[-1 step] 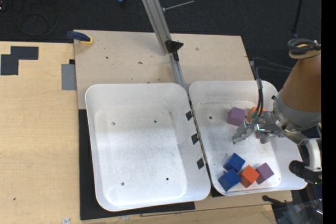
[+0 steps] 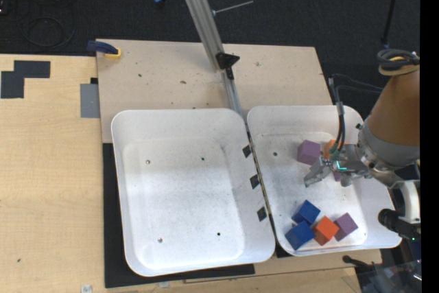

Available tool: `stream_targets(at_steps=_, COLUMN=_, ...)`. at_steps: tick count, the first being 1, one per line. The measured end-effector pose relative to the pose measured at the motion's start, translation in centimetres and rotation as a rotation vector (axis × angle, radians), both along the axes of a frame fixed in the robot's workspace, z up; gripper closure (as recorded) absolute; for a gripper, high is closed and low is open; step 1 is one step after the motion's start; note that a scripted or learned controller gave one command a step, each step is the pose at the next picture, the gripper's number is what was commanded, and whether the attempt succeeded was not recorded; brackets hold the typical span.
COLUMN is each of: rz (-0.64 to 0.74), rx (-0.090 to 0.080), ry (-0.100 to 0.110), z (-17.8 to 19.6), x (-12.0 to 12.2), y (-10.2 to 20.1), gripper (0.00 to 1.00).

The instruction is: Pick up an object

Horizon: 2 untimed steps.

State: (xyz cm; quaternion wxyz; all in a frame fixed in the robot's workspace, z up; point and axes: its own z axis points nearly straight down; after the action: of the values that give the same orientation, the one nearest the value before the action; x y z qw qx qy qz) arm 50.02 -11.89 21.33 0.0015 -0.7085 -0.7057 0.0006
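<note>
In the right bin (image 2: 274,141) my gripper (image 2: 330,173) hangs low over the floor, just right of and below a light purple block (image 2: 309,150). A small orange piece (image 2: 331,145) shows just behind the gripper, partly hidden by it. Near the bin's front lie two blue blocks (image 2: 306,211) (image 2: 298,235), an orange block (image 2: 325,230) and a darker purple block (image 2: 346,224), clustered together. The arm's grey and orange wrist (image 2: 398,120) covers the bin's right side.
The left bin (image 2: 137,147) stands beside the right one, with a divider carrying black clips (image 2: 254,180) between them. A slanted metal rail (image 2: 202,17) rises behind the bins. Cables and dark floor lie beyond the bench.
</note>
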Motion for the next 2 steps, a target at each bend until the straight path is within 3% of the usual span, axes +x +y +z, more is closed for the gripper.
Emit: stream_targets(at_steps=2, rz=0.000, rx=0.001, ry=0.006, z=-9.8, x=0.6, y=1.1, gripper=0.00)
